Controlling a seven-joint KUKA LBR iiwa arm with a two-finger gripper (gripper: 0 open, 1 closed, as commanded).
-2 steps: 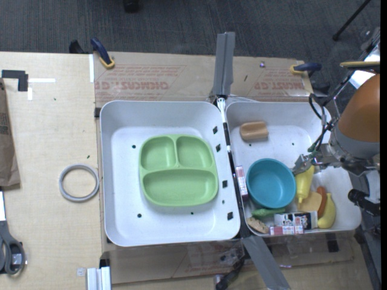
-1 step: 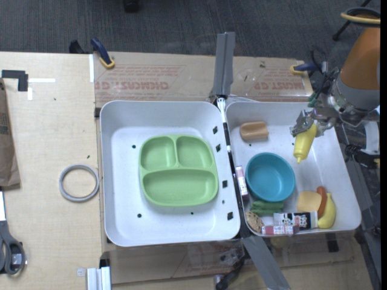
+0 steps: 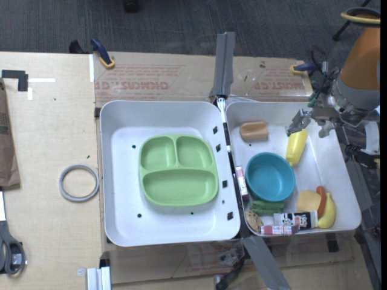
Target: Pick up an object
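Camera view is looking down on two white bins sitting side by side on the bench. Left bin (image 3: 115,180) is holding a green divided plate (image 3: 178,170), lying flat near its middle. Right bin (image 3: 347,180) is carrying the clutter: a tan sponge-like block (image 3: 254,131) is lying near its far edge, a yellow bottle-shaped object (image 3: 295,147) is resting tilted just beside the rim of a blue bowl (image 3: 269,176), and the bowl is sitting upright in the bin's middle. Along the near edge, a dark green item (image 3: 263,206) is lying tucked just below the bowl, a small printed box (image 3: 290,222) is lying beside it, and a yellow wedge (image 3: 308,200), a red piece (image 3: 321,198) and a banana (image 3: 328,215) are crowding the near right corner, touching one another.

Gripper (image 3: 309,122) is hanging over the right bin's far right part, just above the top end of the yellow bottle-shaped object; nothing is showing between its fingers, and whether they are spread or closed cannot be told. Bowl is standing close on the bottle's near side.

Outside the bins, a roll of tape (image 3: 79,182) is lying on the bench to the left, well apart from everything, and a blue clamp (image 3: 103,53) is sitting at the cardboard's far edge.
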